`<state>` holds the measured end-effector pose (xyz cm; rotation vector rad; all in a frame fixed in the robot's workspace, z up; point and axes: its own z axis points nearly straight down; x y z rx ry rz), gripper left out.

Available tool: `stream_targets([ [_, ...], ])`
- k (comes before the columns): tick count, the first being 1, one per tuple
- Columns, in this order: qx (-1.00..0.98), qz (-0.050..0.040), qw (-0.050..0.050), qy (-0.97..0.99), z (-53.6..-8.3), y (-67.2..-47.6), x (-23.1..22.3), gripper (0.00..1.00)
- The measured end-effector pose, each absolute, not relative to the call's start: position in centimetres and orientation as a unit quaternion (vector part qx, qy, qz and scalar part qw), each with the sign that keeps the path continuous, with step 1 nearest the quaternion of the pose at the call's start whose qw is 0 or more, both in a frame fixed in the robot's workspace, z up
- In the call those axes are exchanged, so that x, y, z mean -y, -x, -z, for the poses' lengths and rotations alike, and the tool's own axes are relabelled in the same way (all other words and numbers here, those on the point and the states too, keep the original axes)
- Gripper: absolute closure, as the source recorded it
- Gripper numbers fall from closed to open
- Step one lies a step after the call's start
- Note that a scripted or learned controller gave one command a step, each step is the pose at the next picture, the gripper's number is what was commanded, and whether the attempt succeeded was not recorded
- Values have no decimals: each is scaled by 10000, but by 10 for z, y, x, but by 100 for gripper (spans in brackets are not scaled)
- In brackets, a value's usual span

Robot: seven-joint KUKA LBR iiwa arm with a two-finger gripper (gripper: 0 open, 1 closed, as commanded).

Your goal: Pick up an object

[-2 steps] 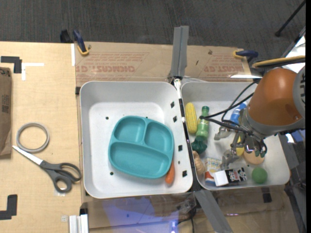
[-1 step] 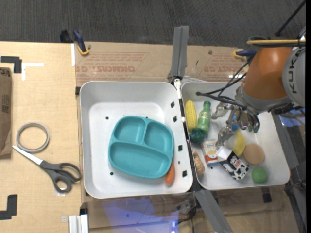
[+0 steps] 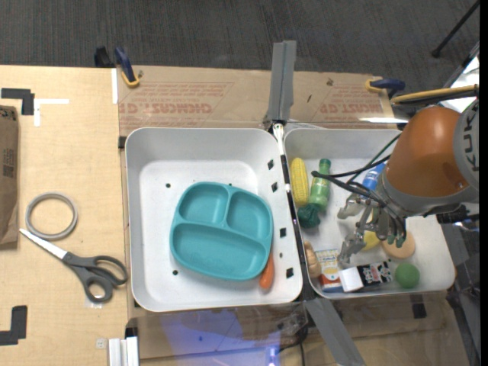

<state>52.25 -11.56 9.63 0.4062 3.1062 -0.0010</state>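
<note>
The gripper [image 3: 364, 231] hangs low over the right bin [image 3: 435, 284], lower right of the frame, among a corn cob [image 3: 299, 180], green bottle [image 3: 319, 187] and green ball [image 3: 406, 274]. Can't tell if it's open or closed. A teal divided plate [image 3: 222, 231] sits in the left bin [image 3: 152, 158].

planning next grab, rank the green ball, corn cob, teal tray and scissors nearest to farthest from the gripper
1. green ball, right bin, beside the gripper
2. corn cob, right bin's left side
3. teal tray, left bin
4. scissors, on the bench, far left
</note>
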Motion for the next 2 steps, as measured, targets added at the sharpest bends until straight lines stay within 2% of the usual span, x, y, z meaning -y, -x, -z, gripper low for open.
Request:
stream_targets([
  [1, -9917, 5, 34, -1283, -106, -523, 115, 100],
  [2, -9917, 3, 33, -1283, -106, -523, 115, 0],
])
